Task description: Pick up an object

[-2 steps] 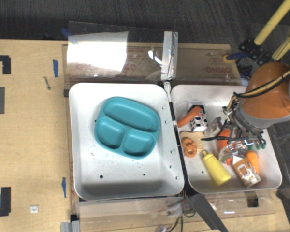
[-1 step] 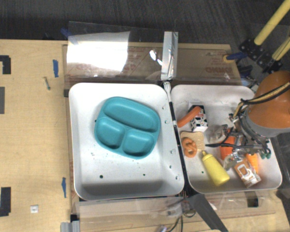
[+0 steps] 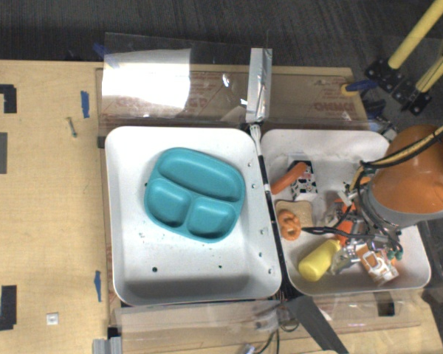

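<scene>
My gripper (image 3: 352, 251) reaches down into the right bin (image 3: 321, 144), under the arm's orange band (image 3: 410, 183) and a tangle of wires. It hangs just right of a yellow rounded object (image 3: 317, 260) at the bin's front. An orange carrot-like piece (image 3: 288, 178) and a small black-and-white item (image 3: 304, 188) lie towards the back left. A tan piece with an orange ring (image 3: 291, 220) rests by the bin's left wall. A small orange and white object (image 3: 376, 264) sits right of the gripper.
The left bin (image 3: 125, 198) holds a teal divided plate (image 3: 195, 193). A clear plastic wall (image 3: 258, 87) stands behind the bins. Yellow poles (image 3: 421, 24) rise at the back right. The wooden bench (image 3: 37, 212) stretches to the left.
</scene>
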Motion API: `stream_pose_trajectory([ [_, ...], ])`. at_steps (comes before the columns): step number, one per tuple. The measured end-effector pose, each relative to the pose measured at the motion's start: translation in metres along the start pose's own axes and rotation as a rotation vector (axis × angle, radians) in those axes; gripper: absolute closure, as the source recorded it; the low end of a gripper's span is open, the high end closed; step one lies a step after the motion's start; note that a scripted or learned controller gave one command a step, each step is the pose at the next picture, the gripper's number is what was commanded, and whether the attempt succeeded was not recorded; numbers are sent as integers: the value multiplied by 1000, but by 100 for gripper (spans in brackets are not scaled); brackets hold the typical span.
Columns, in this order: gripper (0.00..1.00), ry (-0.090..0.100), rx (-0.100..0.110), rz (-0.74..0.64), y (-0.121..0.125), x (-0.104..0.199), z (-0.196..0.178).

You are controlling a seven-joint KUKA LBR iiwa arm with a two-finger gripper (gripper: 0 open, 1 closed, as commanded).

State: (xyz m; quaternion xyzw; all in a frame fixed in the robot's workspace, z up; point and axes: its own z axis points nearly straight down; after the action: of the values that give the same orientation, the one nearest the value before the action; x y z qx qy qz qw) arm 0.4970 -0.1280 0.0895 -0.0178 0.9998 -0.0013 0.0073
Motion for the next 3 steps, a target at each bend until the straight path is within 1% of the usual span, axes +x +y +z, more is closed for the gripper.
stream_pose_trajectory([
  [1,0,1,-2,-172,-17,-87,2],
  [2,100,-13,1,-171,-16,-91,-12],
  [3,100,-3,-1,-183,-3,-151,-126],
])
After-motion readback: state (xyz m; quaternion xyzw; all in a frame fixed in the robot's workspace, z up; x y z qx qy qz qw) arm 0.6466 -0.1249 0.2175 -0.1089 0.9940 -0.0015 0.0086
